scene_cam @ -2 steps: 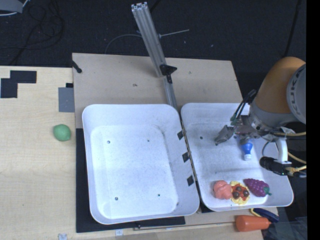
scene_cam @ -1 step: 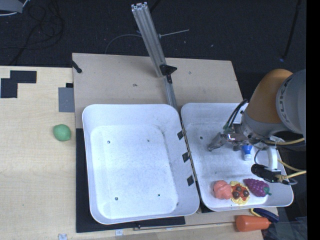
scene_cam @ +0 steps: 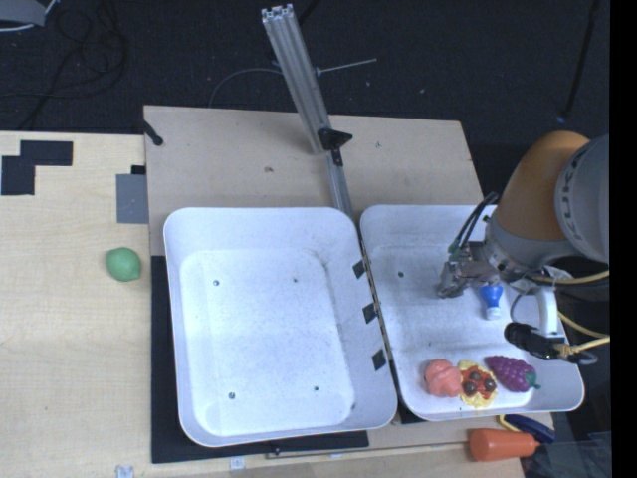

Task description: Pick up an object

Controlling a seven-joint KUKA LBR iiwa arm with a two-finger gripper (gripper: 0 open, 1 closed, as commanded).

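The objects lie in the right bin. Along its near edge three toys sit in a row: a pink-orange fruit, touching it a yellow piece with dark red spots, and next a bunch of purple grapes. The grapes have their long axis along the bin's near edge, the narrow end toward the bin's right corner. A small blue and white bottle lies higher, at the right side of this bin, its long axis running from the far side to the near side.

The gripper is low over the middle of the right bin, just left of the bottle. I cannot tell how far it is open, and nothing is visible in it.

The bins rest on a pale wooden bench. The left bin touches the right bin. An orange carrot lies outside the right bin, beyond its near edge. A green ball lies on the light wood, well left of the left bin. A metal bar rises behind the bins. The floor behind is dark carpet with cables.
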